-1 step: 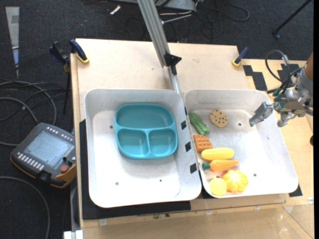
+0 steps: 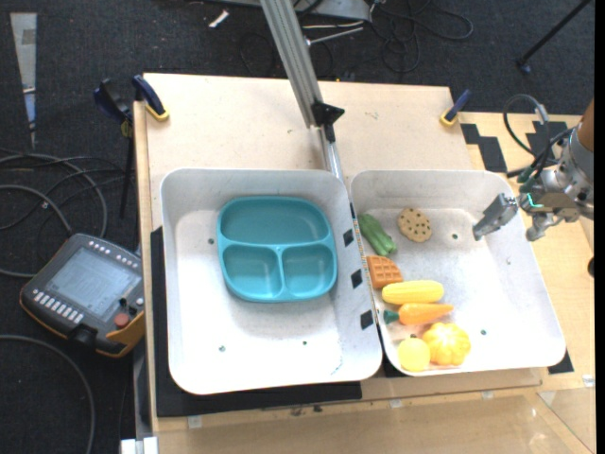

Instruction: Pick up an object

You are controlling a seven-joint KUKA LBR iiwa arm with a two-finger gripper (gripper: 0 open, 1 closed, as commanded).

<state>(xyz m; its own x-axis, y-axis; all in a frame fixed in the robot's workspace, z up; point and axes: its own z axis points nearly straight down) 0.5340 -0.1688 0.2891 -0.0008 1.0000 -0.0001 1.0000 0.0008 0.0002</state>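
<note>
The right bin (image 2: 510, 282) holds several toy foods along its left side: a green pickle (image 2: 377, 234), a round cookie (image 2: 414, 224), a waffle piece (image 2: 384, 273), a yellow corn cob (image 2: 412, 292), an orange carrot (image 2: 423, 313), a yellow lemon (image 2: 414, 354) and a bumpy yellow fruit (image 2: 447, 342). My gripper (image 2: 515, 218) hovers over the bin's far right rim, well to the right of the cookie. Its fingers are spread apart with nothing between them.
The left bin (image 2: 189, 282) carries a teal divided plate (image 2: 278, 248). A slanted metal pole (image 2: 293, 50) crosses above the seam between the bins. A teach pendant (image 2: 83, 293) lies on the floor to the left. Clamps sit at the bench's back corners.
</note>
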